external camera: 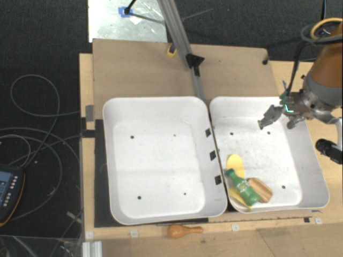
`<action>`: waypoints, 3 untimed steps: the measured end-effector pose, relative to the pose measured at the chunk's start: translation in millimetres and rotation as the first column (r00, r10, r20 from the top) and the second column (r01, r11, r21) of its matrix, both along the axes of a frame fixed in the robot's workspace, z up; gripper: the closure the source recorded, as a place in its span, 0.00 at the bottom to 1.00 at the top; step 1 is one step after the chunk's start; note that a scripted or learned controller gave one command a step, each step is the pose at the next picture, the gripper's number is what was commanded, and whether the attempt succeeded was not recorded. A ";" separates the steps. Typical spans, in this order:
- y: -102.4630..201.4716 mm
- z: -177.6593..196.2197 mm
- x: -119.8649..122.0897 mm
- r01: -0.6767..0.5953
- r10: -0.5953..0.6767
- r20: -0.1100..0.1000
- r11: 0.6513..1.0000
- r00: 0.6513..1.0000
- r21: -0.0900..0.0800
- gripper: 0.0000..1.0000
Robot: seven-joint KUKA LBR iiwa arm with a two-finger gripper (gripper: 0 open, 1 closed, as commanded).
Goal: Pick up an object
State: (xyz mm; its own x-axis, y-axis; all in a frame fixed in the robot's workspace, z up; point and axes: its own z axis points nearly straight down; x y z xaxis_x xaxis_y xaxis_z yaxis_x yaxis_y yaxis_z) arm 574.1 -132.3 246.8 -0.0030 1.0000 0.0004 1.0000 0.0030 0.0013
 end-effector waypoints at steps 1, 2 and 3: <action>3.6 -48.3 -9.0 0.002 -0.002 -0.004 1.000 1.000 0.001 0.00; 0.6 -110.5 -8.1 0.003 -0.003 -0.006 1.000 1.000 0.001 0.00; 1.0 -158.7 -8.3 0.002 -0.002 -0.004 1.000 1.000 0.000 0.00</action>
